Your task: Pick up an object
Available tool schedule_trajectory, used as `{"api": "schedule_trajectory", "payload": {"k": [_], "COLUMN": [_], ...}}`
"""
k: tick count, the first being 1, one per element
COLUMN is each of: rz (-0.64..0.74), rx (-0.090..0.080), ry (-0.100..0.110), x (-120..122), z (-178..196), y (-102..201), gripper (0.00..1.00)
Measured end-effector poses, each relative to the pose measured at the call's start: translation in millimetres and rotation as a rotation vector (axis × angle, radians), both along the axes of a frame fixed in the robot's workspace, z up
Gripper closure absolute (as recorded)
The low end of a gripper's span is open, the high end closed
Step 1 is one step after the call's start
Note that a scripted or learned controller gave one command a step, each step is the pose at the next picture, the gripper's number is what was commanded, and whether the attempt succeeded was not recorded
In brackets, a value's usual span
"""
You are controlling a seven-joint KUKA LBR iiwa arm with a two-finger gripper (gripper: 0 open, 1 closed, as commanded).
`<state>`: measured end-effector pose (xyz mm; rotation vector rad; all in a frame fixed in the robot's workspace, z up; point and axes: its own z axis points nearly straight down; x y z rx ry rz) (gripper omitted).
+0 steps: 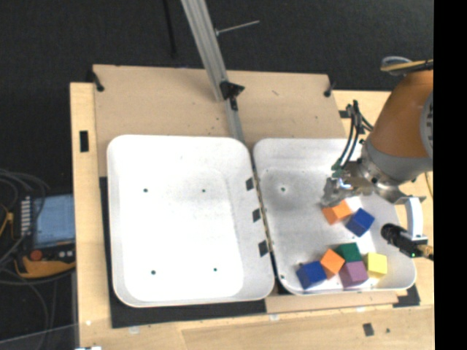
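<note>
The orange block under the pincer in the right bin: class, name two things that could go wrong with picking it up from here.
1. The orange block lies close beside a blue block, so the pincer descending on it may nudge or catch the neighbour instead.
2. The orange block sits turned at an angle, so it might twist or slip free as the pincer closes on it.

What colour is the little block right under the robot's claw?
Orange. The block lies in the right bin, just below the gripper, in the camera view.
</note>
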<state>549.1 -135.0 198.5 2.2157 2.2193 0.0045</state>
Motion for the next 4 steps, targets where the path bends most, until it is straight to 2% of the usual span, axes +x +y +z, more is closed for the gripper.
{"api": "schedule_trajectory", "payload": {"k": [2,3,4], "rz": [0.004,0.003,0.006], "rx": [0.001,0.001,0.002], "ry": [0.001,0.005,0.003], "x": [4.8,8.9,14.0], "z": [76.1,65.9,70.6], "y": [2.8,44.0,95.3], "gripper": [1.00,1.00,1.00]}}
